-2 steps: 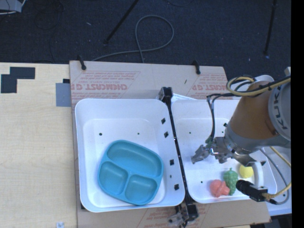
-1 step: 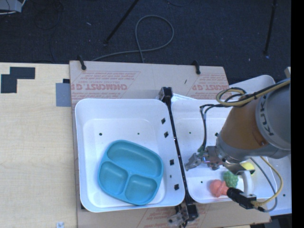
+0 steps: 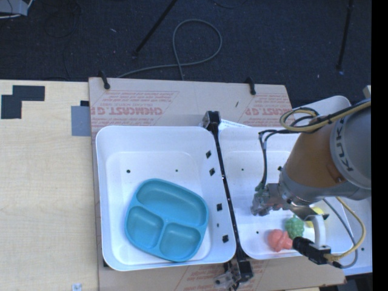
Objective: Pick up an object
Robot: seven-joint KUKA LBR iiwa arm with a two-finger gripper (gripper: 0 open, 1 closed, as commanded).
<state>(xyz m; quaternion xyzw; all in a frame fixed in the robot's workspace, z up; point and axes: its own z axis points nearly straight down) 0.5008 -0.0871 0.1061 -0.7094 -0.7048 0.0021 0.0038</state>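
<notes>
- The grey KUKA arm with its orange band reaches in from the right and hangs over the right shallow white plastic bin; its two-finger metal gripper is low over the bin floor.
- Whether the gripper is clenched or released cannot be told at this slant, and nothing is seen between its tips.
- To the left of the gripper lies a bare strip of white floor, ending at the black divider rail where the two bins meet.
- Beyond the gripper, toward the bin's far wall, the floor is also bare; black cables hang down just above the tool.
- Just below and to the right of the gripper lies a small pink-orange soft lump, near the bin's near rim.
- A small green knobbly object lies just beside the pink one, further to the gripper's right, partly under the wrist.
- Both objects are apart from the gripper tips, not touching them.
- Well to the left of the tool, past the rail, the left white bin holds a blue three-compartment plastic tray, lying flat and slanted.
</notes>
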